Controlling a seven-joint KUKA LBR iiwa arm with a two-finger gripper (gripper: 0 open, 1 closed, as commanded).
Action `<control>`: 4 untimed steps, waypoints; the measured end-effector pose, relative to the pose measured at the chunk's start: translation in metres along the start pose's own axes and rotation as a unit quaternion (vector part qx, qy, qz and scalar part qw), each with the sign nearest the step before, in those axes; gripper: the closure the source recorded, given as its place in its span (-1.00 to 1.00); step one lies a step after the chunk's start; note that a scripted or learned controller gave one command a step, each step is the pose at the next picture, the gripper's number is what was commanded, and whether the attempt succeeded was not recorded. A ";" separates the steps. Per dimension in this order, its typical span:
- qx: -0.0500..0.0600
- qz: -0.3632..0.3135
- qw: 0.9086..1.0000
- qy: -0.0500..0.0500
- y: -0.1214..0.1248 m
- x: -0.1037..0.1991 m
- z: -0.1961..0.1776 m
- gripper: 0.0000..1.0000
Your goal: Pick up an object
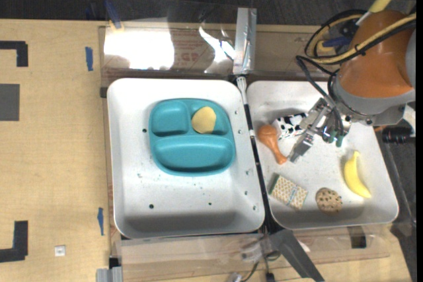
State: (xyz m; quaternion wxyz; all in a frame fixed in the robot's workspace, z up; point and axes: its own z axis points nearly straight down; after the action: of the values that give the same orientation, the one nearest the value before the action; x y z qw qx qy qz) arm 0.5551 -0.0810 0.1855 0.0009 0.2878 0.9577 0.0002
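**Claw parked over the right bin, nothing in it**

So the claw (305, 142) is sitting low in the right bin (383, 211), centre-right of the frame, with its two fingers spread a bit and nothing between them. One fingertip (295, 154) is pointing down-left, just beside the orange chicken drumstick (271, 140), which looks like the nearest thing to grab. Can't tell if it's actually touching it or just hovering next to it.

Right behind the claw, toward the top of the bin, there's a small black-and-white thing (289, 124), partly hidden by the fingers, so no idea what it really is. Lower in the same bin you've got a patterned cracker square (289, 191) at the bottom left, a round cookie (328, 199) just to its right, and a banana (356, 175) lying along the right side, well apart from the claw.

The arm's orange band (373, 63) fills the upper right of the frame, with cables looping around it.

Over in the left bin (132, 208), middle of the frame, there's a teal divided plate (192, 148) with a yellow lemon-ish thing (203, 119) sitting in its upper right compartment.
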 end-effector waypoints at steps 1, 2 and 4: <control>0.001 0.011 1.000 0.003 -0.002 -0.014 0.086 -1.00; -0.002 0.143 0.990 -0.001 -0.006 -0.008 0.097 -1.00; 0.001 0.310 0.951 0.001 0.063 0.007 0.001 -1.00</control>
State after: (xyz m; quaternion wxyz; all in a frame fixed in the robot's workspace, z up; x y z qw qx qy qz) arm 0.5835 -0.0247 0.1848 -0.0006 0.5708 0.8211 0.0004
